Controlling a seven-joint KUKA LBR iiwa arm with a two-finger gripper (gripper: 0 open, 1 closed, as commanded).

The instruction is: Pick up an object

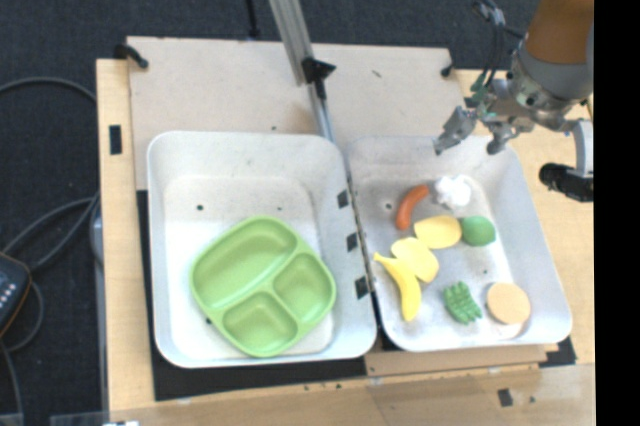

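White right bin [535, 214]: toy food clustered at frame's lower right. Pincer [470, 136] seen spread open, nothing held, over bin's upper edge; red sausage [411, 205] lies below-left, long axis slanted.

In the right bin [530, 214], lower right of the frame, toy foods lie loose: an orange-red sausage [410, 205] touching a white lump [455, 191], a yellow potato-like piece [438, 232] beside a green ball [479, 231], a banana [402, 282], a ridged green piece [461, 301] and a tan disc [508, 302].
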